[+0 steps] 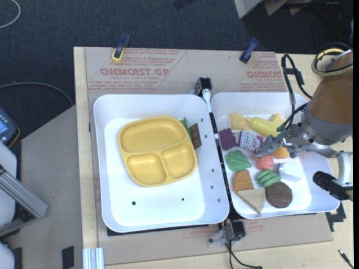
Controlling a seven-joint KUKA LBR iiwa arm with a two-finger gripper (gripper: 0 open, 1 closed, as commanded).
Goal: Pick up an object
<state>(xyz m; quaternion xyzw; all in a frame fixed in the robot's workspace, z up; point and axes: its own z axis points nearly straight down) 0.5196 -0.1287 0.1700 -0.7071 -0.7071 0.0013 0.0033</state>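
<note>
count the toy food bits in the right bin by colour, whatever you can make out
Yellow: 2, a long piece and a wedge
Green: 2, a leaf and a ridged piece
Purple: 1
Orange: 1, a square
Red: 1, a ball
Brown: 1, a disc
Total: 8 clear; others by the gripper are hidden.

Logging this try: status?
Pincer low in right white bin, over the toy food pile. Nothing seen gripped. Red round toy sits just below it.
</note>
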